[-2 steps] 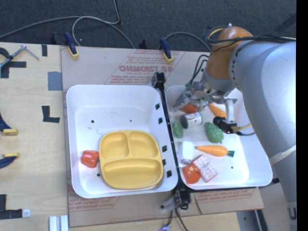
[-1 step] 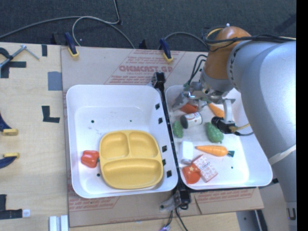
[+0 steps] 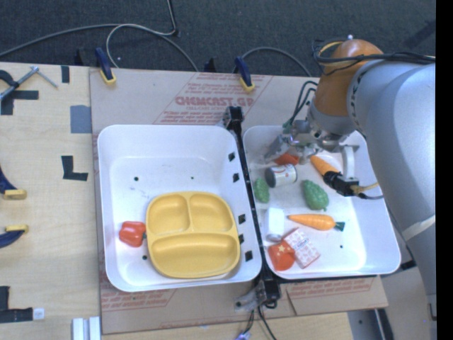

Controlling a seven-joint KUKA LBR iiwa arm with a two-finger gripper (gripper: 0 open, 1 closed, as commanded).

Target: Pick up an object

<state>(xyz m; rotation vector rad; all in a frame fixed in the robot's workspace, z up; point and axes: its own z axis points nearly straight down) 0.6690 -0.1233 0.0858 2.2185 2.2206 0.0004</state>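
Observation:
My gripper (image 3: 287, 147) is low over the far part of the right bin (image 3: 368, 257), just above a small red piece (image 3: 286, 159) and a silver can (image 3: 284, 175) lying on its side. Nearby lie a green vegetable (image 3: 315, 194), a smaller green piece (image 3: 262, 190), an orange carrot (image 3: 312, 222) and another orange piece (image 3: 321, 165) by the wrist. A white block (image 3: 274, 220), a red tomato (image 3: 281, 258) and a red-and-white packet (image 3: 304, 247) lie nearer the front.
The left bin (image 3: 117, 147) holds a yellow divided plate (image 3: 192, 234) and a red pepper (image 3: 132, 234) at its left side. The grey arm (image 3: 396, 133) covers the right bin's far right corner. Black clips (image 3: 233, 116) join the bins.

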